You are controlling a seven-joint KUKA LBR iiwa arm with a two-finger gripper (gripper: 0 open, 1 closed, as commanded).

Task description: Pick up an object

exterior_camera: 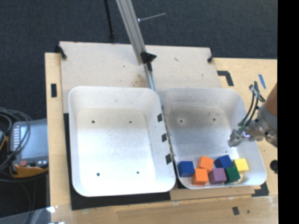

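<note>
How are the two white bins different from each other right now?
The right bin holds a cluster of coloured blocks along its near edge; the left bin shows just a few dark specks. The gripper sits over the right bin's right rim, well away from the left bin. Both are shallow, white, and scuffed grey.

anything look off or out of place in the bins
Nothing damaged or spilled. The blocks are all crowded into the right bin's near corner, some touching. The gripper sits by that bin's right wall, above them.
</note>
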